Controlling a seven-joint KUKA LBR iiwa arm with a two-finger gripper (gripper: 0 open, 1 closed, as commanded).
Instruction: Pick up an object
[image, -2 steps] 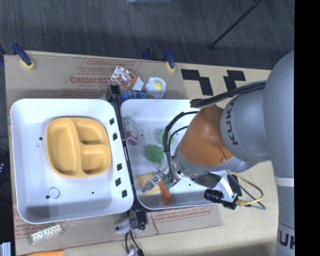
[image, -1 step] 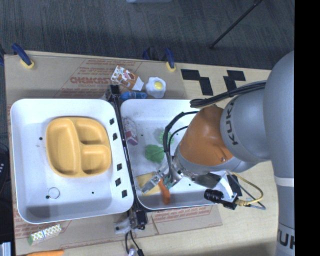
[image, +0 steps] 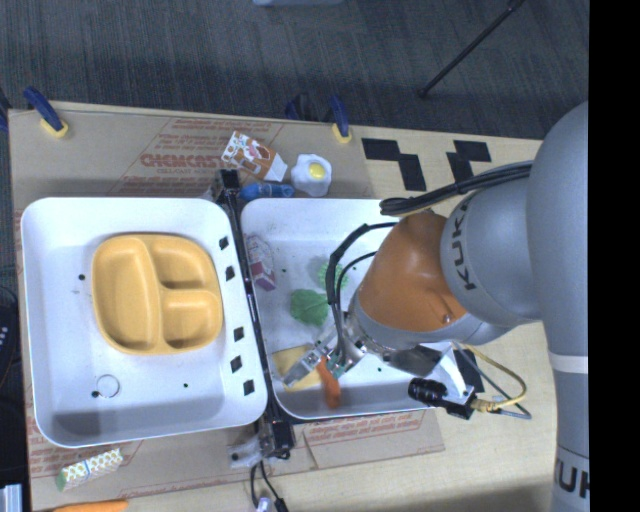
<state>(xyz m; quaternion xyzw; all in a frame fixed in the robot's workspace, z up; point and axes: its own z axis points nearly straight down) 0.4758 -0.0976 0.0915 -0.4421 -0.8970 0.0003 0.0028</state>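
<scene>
Orange stick-like obj in right bin, near front wall, just below gripper. Gripper low in bin, at obj's top end; fingers' state: can't tell, too small/blurred. Green obj mid-bin, just left of orange wrist band. Pale yellow flat item left of gripper. Yellow divided tray in left bin.

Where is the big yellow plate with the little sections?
The yellow plate lies in the left white bin in the camera view, near its middle, across the divider from the right bin where the arm reaches.
</scene>
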